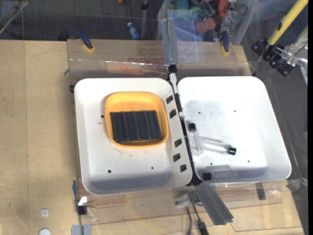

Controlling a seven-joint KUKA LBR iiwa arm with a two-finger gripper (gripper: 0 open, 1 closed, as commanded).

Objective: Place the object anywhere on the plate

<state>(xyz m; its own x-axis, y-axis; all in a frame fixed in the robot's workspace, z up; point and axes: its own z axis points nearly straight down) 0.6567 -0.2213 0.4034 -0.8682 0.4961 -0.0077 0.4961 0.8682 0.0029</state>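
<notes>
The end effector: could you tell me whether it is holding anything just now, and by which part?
Nothing is seen held. The clear object lies loose in the right bin; the dark ridged object rests on the yellow plate.

Single fixed camera, mounted above the surface (34, 131), angled downward, mid-range, left bin (88, 131) and right bin (254, 111) both fully in frame
</notes>
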